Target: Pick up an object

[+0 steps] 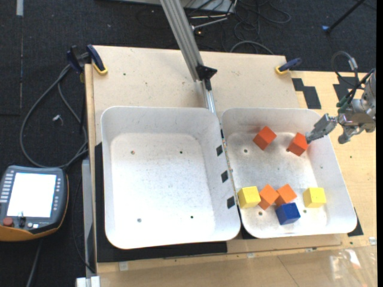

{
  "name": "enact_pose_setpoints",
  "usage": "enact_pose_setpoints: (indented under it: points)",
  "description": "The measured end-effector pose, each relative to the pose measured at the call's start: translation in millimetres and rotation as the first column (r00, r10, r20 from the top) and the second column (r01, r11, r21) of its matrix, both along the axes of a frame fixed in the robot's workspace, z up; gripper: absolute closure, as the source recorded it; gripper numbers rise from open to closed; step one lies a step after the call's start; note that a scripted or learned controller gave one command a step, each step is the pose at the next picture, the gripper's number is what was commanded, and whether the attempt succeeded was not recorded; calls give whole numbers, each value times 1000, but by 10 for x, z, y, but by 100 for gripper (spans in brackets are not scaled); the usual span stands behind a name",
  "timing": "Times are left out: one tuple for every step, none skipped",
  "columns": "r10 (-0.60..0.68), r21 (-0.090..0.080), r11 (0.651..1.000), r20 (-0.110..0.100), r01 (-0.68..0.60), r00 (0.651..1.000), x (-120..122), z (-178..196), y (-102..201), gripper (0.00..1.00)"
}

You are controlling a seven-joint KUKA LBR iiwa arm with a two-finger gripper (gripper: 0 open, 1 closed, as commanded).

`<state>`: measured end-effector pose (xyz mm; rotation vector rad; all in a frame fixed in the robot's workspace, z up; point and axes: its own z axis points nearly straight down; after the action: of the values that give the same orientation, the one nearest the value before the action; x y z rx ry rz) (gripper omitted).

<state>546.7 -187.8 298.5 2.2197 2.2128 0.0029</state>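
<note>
The right bin (pixel 333 160) holds several cubes. Two orange cubes lie in its far half, one (pixel 264 137) left of the other (pixel 297 143). Along the near side sit a yellow cube (pixel 248 196), two touching orange cubes (pixel 268 195) (pixel 287 192), a blue cube (pixel 288 213) and a second yellow cube (pixel 315 197). My gripper (pixel 328 137) hangs over the bin's far right rim, open, fingers spread. Its left fingertip (pixel 312 136) reaches the right orange cube's upper edge. Nothing is between the fingers.
The left bin (pixel 114 160) stands beside the right one, with a metal strut (pixel 182 31) slanting over the bench toward their shared edge. Clamps (pixel 96 61) (pixel 288 66) grip the board's far corners. A teach pendant (pixel 30 202) lies on the floor at left.
</note>
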Motion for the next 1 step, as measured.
enact_pose_setpoints:
  points:
    - [11, 7, 1000, -12, -11, 1000, 176, -712, 583, 0]
